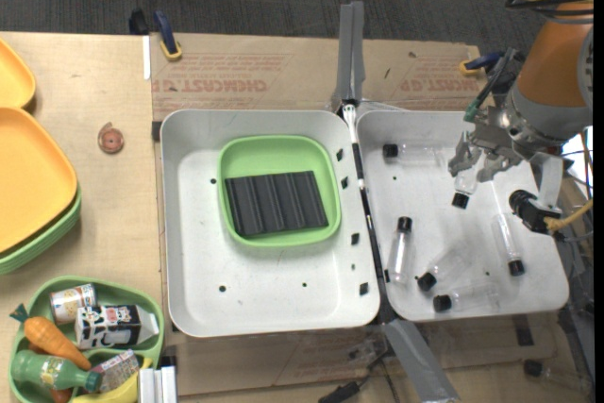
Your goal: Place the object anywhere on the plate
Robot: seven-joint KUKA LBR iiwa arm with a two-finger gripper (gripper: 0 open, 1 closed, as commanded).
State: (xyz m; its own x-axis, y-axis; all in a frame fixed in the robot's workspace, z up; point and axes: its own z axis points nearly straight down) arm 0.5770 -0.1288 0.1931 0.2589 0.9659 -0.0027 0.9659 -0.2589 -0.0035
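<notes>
We see the gripper (477,163) over the right bin's (557,293) far right part, pinching a clear vial (465,185) with a black cap. The vial hangs nearly upright, cap downward. The green plate (326,160) bears a dark ribbed block in the left bin (189,203).

Glossy green plastic plate (326,167) (ribbed matt dark insert (279,203)); 2 smooth white plastic bins (189,231); clear vials (400,250).
</notes>
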